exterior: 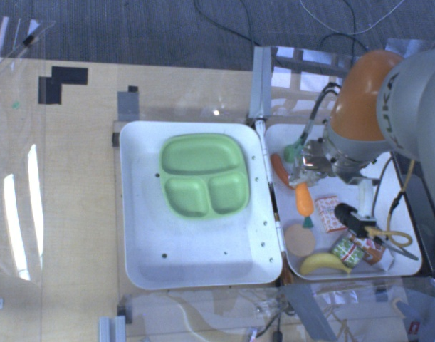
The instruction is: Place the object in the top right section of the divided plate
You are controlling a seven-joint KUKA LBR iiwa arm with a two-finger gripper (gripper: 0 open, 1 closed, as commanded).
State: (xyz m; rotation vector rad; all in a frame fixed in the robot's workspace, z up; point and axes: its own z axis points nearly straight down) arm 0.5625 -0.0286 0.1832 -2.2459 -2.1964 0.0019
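Tool (300,169) over right bin (402,212), apparently touching carrot (304,199)

Bright, even overhead light; glare streaks on the bench (18,212), mildly soft focus

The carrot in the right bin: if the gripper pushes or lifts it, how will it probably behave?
The carrot looks like a stiff toy, so probably light. Its round, tapered shape may roll in a curve when pushed. Its smooth surface might slip between fingers.

Pale wooden bench (60,212), dark grey carpet (132,20) beyond.
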